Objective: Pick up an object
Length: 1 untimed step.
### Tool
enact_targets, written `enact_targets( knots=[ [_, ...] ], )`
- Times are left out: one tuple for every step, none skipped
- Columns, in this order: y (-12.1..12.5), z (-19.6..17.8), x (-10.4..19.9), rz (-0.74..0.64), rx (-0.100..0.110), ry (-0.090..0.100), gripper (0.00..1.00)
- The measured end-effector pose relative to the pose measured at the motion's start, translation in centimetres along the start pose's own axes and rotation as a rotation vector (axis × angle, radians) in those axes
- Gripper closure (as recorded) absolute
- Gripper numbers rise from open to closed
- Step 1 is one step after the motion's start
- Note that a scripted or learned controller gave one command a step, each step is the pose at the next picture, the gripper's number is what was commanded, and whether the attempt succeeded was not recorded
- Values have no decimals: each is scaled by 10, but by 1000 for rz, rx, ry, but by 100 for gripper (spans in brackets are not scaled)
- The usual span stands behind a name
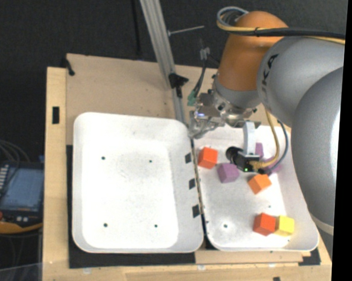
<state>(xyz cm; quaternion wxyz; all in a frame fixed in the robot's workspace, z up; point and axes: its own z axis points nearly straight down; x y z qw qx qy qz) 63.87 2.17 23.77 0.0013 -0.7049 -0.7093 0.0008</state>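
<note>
My gripper (199, 127) hangs over the far left corner of the right bin (236, 238), near the divide between the two bins. An orange cube (208, 157) lies just below it, apart from it. A purple block (227, 172) and another orange block (259, 183) lie further right in the same bin. At the bin's near right, a red-orange block (266, 223) touches a yellow block (285, 225). A second purple piece (258, 151) is partly hidden behind cables. Nothing is visibly held.
The left bin (87, 131) sits beside the right one. A slanted metal rail (161, 47) comes down from the top to the bins' far edge, close to the gripper. The large grey arm (309, 103) covers the right side. A handheld console (18, 192) lies off the bench at left.
</note>
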Motion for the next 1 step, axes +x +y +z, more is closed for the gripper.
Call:
enact_targets(
  knots=[
    [-5, 2, 42, 0, 2, 0, 100]
  ],
)
